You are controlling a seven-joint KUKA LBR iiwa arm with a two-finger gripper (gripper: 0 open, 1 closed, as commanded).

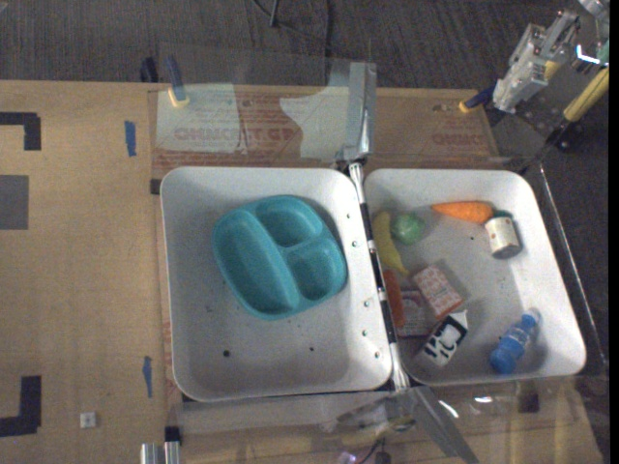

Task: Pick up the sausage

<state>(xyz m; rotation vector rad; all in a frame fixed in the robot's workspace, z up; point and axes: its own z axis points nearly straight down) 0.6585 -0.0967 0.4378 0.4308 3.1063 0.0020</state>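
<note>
Dark carpeted floor (pixel 406 17) lies beyond the brown cardboard-covered bench (pixel 77 288).

Arm: reaching in at the upper right corner, only its end portion in frame.
Claw (pixel 535 58): pale metallic, tilted, hanging high and off to the far right.
Claw contents: nothing seen between the tips.
Finger state: too small and blurred to judge.

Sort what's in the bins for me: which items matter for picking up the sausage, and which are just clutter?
Belongs to the job:
sausage, lying along the left wall of the right bin

Just lying about:
teal divided plate in the left bin
banana
green ball
carrot
can
pink box
black-and-white carton
blue bottle
</note>
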